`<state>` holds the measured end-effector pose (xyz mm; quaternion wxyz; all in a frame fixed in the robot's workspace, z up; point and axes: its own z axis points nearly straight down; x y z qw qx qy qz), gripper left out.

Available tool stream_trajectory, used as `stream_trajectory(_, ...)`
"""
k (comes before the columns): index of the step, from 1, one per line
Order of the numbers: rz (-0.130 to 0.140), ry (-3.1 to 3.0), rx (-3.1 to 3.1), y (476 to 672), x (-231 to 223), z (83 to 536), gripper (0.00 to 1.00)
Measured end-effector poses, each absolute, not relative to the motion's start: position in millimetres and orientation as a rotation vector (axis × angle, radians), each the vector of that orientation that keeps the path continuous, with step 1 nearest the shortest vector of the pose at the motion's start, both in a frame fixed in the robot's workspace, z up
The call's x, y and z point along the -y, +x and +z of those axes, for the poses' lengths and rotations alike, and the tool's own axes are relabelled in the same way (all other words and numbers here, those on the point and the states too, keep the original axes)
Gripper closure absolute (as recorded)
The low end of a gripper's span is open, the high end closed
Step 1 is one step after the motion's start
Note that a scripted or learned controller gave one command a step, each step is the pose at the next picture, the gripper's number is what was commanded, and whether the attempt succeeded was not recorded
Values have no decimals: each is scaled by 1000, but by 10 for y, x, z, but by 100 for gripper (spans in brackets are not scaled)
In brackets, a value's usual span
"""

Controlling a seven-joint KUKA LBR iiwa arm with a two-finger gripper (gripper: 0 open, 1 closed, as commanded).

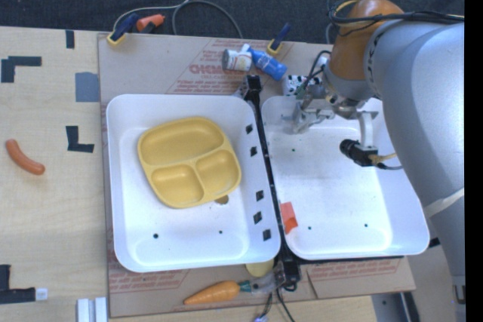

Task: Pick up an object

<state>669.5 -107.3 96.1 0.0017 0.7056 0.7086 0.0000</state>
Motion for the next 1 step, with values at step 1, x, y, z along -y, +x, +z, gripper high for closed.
stream_trajectory(1, -2, 2214, -2223, 6693, 1075, 956, 0)
